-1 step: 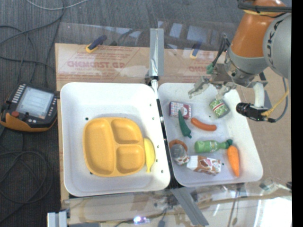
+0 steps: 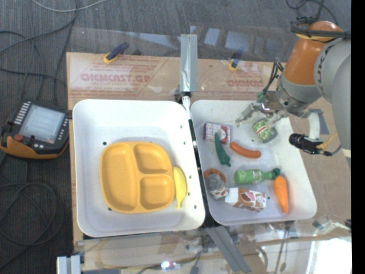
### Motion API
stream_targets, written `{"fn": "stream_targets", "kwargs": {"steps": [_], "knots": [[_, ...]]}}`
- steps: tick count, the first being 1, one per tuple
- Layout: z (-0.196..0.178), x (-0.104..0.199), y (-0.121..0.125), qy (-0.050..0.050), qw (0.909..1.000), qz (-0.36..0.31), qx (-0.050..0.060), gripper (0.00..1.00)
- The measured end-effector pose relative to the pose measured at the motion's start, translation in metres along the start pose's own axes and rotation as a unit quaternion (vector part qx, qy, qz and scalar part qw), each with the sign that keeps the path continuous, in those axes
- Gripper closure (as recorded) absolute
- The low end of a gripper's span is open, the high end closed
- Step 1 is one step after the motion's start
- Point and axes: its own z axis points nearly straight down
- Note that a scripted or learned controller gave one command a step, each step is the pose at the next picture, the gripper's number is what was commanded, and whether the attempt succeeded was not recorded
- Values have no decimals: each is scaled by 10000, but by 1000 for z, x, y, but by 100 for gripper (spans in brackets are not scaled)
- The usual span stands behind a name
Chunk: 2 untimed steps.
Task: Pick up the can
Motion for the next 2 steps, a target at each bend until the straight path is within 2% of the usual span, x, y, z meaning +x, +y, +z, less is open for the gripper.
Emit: {"fn": "stream_targets", "kwargs": {"steps": [1, 2], "knots": [[53, -35, 7, 45, 9997, 240, -24, 0], [44, -35, 7, 27, 9997, 235, -15, 100]]}}
